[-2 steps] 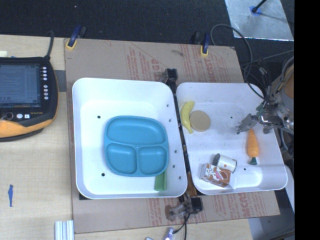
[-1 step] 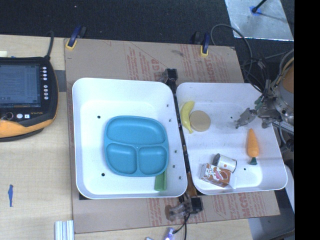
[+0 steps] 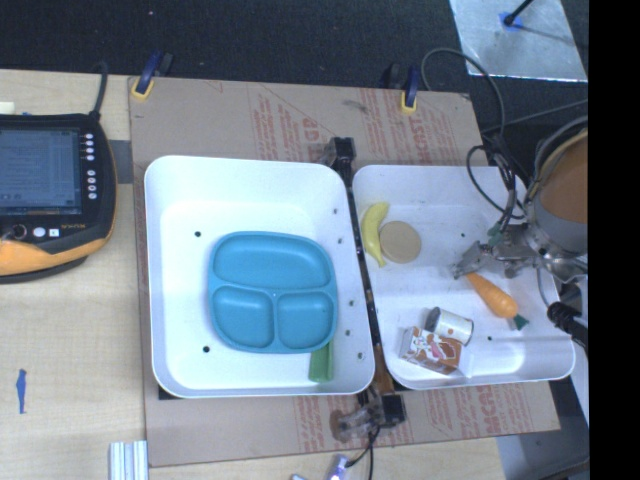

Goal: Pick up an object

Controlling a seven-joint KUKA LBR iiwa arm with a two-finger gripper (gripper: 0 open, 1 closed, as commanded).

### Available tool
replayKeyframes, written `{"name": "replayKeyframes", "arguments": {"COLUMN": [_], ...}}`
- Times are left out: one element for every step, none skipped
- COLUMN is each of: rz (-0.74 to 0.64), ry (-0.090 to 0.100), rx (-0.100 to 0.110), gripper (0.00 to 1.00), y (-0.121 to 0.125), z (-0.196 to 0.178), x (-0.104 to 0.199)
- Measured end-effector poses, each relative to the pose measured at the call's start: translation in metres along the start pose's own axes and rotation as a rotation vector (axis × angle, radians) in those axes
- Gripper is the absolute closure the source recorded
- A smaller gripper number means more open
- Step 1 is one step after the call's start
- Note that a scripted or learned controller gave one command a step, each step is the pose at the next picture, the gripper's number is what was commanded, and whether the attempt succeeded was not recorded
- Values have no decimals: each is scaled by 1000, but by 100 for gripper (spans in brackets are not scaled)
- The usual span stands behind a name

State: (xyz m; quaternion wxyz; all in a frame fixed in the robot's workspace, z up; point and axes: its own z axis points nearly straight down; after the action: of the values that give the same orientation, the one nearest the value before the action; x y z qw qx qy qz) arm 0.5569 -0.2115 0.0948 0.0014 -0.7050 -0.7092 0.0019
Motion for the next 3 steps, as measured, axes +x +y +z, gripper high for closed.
{"name": "replayKeyframes", "arguments": {"rz": [0, -3, -2], "ry": [0, -1, -1], "rx": [0, 1, -3], "gripper": [0, 100, 100], "y": [-28, -28, -1], "z": [4, -7, 3], "x": [0, -1, 59]}}
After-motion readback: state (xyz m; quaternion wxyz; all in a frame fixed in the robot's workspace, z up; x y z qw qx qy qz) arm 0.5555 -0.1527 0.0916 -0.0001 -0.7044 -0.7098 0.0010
